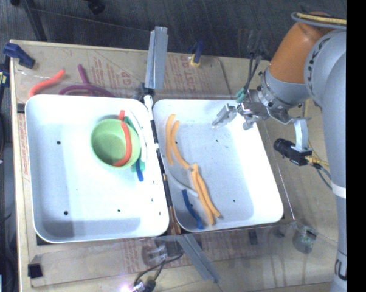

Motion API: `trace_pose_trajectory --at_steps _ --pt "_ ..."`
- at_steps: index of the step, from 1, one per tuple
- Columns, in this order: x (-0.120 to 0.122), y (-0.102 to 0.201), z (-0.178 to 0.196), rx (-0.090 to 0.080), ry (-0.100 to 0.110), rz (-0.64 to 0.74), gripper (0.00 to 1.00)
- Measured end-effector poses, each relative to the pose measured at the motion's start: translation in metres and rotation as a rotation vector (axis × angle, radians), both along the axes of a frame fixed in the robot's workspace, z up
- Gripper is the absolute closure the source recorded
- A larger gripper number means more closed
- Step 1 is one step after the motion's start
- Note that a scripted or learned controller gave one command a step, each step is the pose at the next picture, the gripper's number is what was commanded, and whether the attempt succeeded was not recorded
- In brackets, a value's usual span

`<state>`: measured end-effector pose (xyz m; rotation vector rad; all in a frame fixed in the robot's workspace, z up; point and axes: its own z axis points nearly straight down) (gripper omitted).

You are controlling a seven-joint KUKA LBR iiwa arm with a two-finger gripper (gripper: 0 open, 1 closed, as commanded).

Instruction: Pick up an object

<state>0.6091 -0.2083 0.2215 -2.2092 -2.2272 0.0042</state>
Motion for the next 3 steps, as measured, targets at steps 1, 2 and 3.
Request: trace_pose_trajectory --at_steps 1,2,3 --pt "-0.1 0.051 -0.097 0.002 0.001 0.24 0.0" --pt "-0.095 0.07 -0.13 0.0 -0.001 0.277 0.0" --pt "-0.095 0.07 -0.12 -0.001 0.0 0.285 1.0"
